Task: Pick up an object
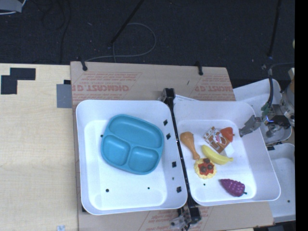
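Task barely begun: the gripper (pixel 253 124) is seen poised at the right bin's (pixel 262 189) far rim, nothing discernibly held and its finger spread not determinable, while banana (pixel 216 155), grapes (pixel 233 187) and drumstick (pixel 189 144) remain unlifted.

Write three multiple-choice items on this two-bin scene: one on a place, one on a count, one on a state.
1. Where does the blue three-compartment plastic plate lie?
A. left white bin
B. right white bin
C. on the cardboard

2. How many toy foods lie in the right bin?
A. three
B. six
C. nine

3. How does the plate rest?
A. flat, hollows up
B. upside down
C. on its edge

Key: 1 A, the plate sits in the left bin. 2 B, tan drumstick, printed snack packet, red piece, yellow banana, small fruit tart, purple grape bunch. 3 A, its three hollows face the camera.
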Motion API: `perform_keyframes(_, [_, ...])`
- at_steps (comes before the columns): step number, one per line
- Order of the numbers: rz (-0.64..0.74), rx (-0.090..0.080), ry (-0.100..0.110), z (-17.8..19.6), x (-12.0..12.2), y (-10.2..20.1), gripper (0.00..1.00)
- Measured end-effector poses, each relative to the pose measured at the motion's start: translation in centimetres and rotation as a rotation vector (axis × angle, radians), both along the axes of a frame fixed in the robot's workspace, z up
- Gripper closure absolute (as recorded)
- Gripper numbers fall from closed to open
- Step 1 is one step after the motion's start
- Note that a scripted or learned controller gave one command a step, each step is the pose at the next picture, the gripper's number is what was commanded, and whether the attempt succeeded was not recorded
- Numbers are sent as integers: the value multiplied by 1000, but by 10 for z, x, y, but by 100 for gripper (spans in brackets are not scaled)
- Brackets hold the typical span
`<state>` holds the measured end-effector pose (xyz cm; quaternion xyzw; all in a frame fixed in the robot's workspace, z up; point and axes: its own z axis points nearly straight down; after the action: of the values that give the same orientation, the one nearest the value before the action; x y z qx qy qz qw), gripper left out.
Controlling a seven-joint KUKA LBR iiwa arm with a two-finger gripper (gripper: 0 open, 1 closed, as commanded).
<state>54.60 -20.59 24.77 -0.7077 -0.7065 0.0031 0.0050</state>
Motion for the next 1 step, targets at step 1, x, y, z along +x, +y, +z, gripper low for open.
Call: perform_keyframes(1, [1, -3, -10, 5, 2, 0, 0])
